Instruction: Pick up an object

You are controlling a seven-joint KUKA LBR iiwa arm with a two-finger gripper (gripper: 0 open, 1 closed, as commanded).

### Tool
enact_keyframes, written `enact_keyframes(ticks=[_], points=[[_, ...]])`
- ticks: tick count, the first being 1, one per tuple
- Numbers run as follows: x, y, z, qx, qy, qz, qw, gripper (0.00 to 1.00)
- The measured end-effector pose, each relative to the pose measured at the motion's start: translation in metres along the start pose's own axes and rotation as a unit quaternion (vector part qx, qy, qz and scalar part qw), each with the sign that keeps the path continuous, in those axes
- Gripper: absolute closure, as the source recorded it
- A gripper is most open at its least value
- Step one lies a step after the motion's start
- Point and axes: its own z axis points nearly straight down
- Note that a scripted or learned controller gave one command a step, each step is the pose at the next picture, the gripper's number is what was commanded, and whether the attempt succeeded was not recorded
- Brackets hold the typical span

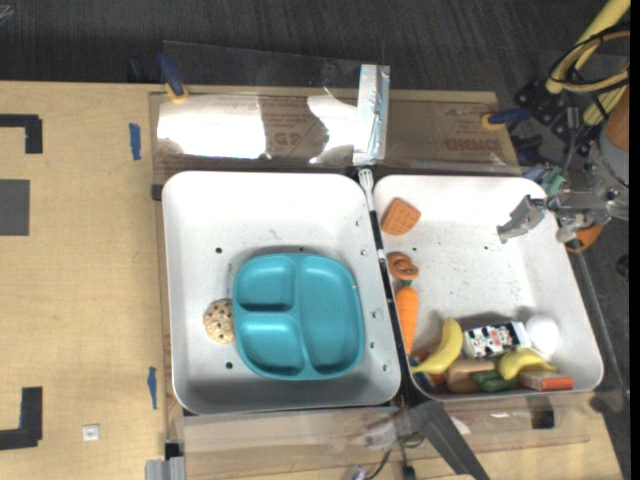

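Note:
My gripper [543,224] hangs over the right bin's [470,253] far right corner, open, with nothing between its fingers. One grey finger [515,219] points left over the bin floor, the other sits by the bin's right rim. Objects lie in this bin: an orange waffle piece [400,216] at the far left, a small brown ring [402,265] below it, and a carrot [407,313] along the left wall. Near the front are a banana [445,346], a white bottle with a label [505,338], a second yellow piece [522,364] and a wooden block [468,373]. All of them lie well apart from the gripper.
The left bin [200,218] holds a teal divided plate [297,313] and a cookie [219,320] at its left side. A clear plastic sheet and cardboard [300,128] stand behind the bins. Yellow cables [590,48] hang at the upper right beside the arm.

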Motion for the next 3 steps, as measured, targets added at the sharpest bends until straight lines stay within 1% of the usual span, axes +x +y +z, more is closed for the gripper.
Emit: enact_keyframes(ticks=[1, 2, 3], points=[[0.001, -0.071, 0.129, 0.001, 0.0, -0.034, 0.9994, 0.0], [0.055, -0.072, 0.17, -0.004, -0.002, -0.124, 0.9923, 0.0], [0.049, -0.031, 0.17, -0.004, -0.001, -0.128, 0.9918, 0.0]])
